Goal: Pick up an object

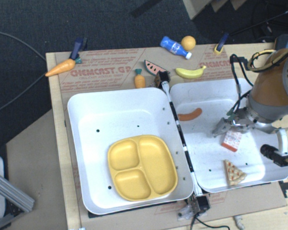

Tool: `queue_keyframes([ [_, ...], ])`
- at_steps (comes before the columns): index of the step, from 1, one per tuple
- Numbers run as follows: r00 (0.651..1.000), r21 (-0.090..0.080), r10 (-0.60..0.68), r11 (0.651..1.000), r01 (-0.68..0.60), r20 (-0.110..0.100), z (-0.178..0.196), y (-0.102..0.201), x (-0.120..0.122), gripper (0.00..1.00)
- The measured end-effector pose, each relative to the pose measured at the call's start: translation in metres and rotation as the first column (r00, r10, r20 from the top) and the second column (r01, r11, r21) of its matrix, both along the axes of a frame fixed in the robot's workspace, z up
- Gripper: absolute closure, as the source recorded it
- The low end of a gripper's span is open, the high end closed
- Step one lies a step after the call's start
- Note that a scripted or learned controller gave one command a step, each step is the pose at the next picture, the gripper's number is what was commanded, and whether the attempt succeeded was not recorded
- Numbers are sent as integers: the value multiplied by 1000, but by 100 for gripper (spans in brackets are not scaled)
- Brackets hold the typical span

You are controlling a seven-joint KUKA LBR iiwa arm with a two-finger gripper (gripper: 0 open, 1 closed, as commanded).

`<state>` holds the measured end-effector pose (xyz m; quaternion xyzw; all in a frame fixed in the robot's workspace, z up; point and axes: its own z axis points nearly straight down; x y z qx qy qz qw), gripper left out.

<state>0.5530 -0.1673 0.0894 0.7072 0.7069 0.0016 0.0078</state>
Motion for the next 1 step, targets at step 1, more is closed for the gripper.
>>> queue_keyframes([
  [1,1000,-4,-1,1000,1,5,11,-1,1,100],
])
